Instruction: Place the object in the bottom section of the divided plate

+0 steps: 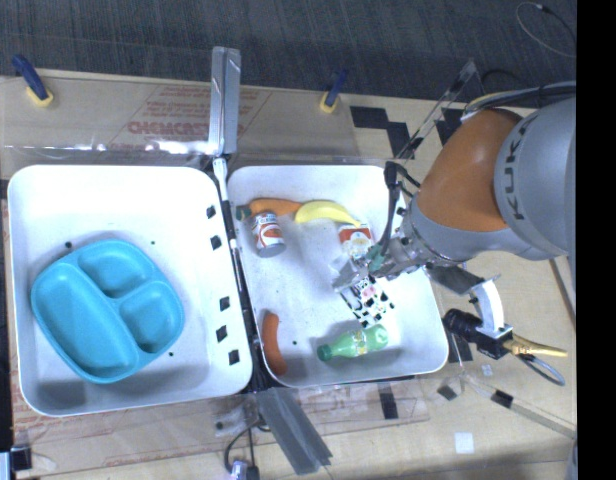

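1 blue divided plate (103, 310), 2 cans (268, 233), 1 banana (324, 211), 1 green bottle (354, 343); fingers' (366, 268) spread unclear.

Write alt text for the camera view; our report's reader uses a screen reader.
A grey and orange robot arm reaches from the right into the right white bin, its gripper low among a banana, cans, a green bottle and a sausage. The left bin holds a blue divided plate.

Two white bins (48, 388) are sitting on the desk, holding one blue divided plate (103, 308), two cans (268, 233), one banana (326, 212), one green bottle (355, 343), one carrot (275, 208) and one sausage (272, 340).
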Available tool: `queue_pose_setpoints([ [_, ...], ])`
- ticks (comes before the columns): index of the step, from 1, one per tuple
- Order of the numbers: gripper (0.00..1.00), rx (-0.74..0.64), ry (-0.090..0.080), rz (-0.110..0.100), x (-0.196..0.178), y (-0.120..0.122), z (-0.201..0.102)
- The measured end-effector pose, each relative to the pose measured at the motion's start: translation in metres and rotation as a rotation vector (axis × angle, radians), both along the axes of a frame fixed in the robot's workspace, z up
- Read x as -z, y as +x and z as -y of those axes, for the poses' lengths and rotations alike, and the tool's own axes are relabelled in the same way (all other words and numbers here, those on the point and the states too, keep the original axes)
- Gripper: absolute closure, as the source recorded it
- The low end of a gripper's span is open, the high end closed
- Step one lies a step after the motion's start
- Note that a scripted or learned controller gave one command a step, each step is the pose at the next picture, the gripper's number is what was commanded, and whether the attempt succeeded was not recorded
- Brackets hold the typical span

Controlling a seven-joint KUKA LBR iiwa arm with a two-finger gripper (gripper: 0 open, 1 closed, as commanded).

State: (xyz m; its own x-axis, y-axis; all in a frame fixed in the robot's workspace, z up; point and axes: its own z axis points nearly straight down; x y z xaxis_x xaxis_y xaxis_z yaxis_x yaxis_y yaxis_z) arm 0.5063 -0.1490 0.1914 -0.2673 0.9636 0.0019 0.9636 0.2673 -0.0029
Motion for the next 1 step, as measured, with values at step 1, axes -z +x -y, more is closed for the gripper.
queue_pose_setpoints([
  [1, 1.00, -0.108, 0.000, 0.001, -0.0069, -0.0136, -0.0921],
])
